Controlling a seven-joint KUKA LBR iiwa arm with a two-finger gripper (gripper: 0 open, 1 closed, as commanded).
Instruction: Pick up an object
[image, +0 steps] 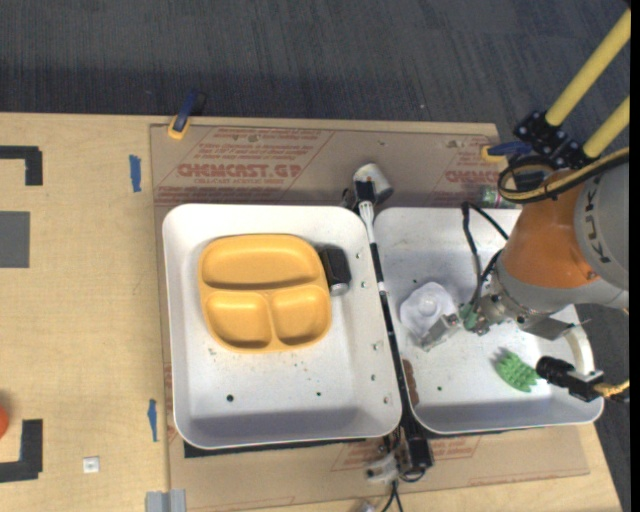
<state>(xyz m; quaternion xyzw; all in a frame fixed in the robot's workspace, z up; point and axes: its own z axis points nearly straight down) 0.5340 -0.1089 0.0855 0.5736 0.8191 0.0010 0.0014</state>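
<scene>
We see two shallow white bins side by side on the wooden counter (80, 300), resting on a brown cardboard sheet with red lettering (240, 165). The left white bin (180, 330) holds a yellow plastic tray with three compartments (265, 290), lying flat in the bin's upper half. A small black block (335, 268) sits against the tray's right edge, near the wall between the bins.

In the right white bin (480, 415), a small clear plastic cup-like piece (425, 303) lies toward the left side, and a small green ridged plastic piece (516, 370) lies toward the lower right, well apart from it. The grey arm with its orange band (545, 255) reaches in from the right and bends low over this bin. Its metal hand (445, 328) is down near the bin floor, just beside the lower right of the clear piece. We cannot tell whether the hand is apart or together, nor whether it touches the clear piece; we see nothing clamped in it
</scene>
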